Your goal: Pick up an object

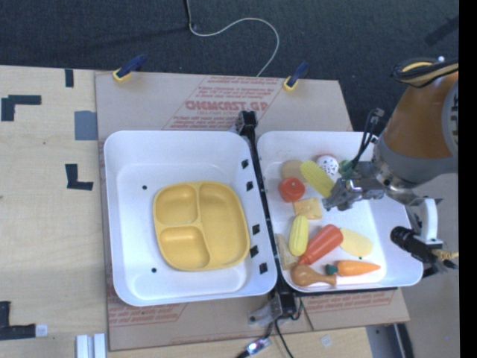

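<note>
Dark metal fingers make up the gripper (340, 197), which hangs low in the right bin (387, 222), just beside a long yellow toy (316, 178). I cannot tell if it is open or closed, and I see nothing held in it.

Lots of toy food sits close by to pick from: a red tomato (291, 189), a little yellow block (308, 208), a corn cob (298, 234), a red pepper (323, 244), an orange carrot (355, 268), a brown pear shape (308, 275) and a spotted white ball (326, 165). To do this well, I think the arm should pick one toy that lies a bit apart, go straight down over its middle, and squeeze across the thin side. The long yellow toy looks nearest.

The left bin (127, 200) holds a yellow tray (200, 224) with three parts.

Under the bins lies cardboard (216, 103) with red printed words. It is upside down, and I cannot read it for sure.
</note>
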`<state>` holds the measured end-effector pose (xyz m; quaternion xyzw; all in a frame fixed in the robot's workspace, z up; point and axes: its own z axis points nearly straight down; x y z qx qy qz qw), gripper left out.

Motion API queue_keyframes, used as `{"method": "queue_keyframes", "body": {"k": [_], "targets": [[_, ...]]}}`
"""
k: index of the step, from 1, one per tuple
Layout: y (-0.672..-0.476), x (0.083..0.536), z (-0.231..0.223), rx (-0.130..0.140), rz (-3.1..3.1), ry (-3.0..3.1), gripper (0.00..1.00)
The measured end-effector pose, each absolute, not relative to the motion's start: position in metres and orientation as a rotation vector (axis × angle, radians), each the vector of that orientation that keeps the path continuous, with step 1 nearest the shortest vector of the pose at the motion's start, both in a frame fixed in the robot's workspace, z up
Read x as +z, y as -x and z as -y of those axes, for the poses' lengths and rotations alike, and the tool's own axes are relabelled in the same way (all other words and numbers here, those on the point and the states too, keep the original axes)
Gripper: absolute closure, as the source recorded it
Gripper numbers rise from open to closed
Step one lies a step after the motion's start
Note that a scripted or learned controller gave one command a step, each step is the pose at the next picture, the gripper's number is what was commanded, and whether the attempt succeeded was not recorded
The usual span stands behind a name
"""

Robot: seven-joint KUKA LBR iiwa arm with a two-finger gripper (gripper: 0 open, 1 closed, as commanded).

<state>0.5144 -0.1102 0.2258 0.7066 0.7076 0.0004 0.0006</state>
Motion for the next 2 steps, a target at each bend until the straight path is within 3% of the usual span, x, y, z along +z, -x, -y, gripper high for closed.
{"method": "queue_keyframes", "body": {"k": [2], "targets": [[-0.587, 0.215, 0.016, 0.0, -2.23, -2.215, 1.0]]}}
